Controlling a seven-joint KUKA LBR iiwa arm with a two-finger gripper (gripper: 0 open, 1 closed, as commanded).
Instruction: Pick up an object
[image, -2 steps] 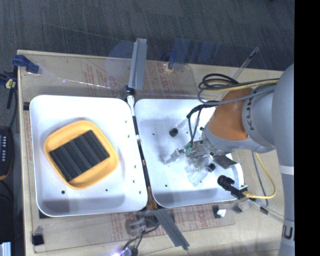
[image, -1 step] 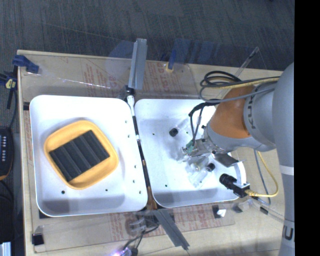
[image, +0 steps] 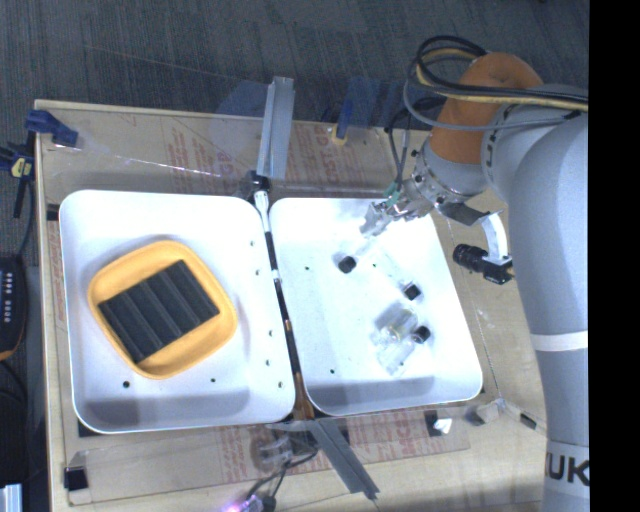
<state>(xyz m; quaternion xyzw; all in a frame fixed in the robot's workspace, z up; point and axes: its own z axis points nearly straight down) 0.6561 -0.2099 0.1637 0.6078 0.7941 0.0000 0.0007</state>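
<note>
Clear plastic object (image: 396, 330), black caps, right bin (image: 320, 380).

Bright even light, glaring white bins (image: 160, 205)

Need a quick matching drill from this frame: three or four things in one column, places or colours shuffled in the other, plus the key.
Things:
1. yellow tray with dark ribbed insert
2. gripper
3. small black round piece
4. clear plastic item

Places:
A. right bin, lower middle
B. left bin
C. right bin, top edge
D. right bin, upper left of centre

Pairs: 1-B, 2-C, 3-D, 4-A
</note>
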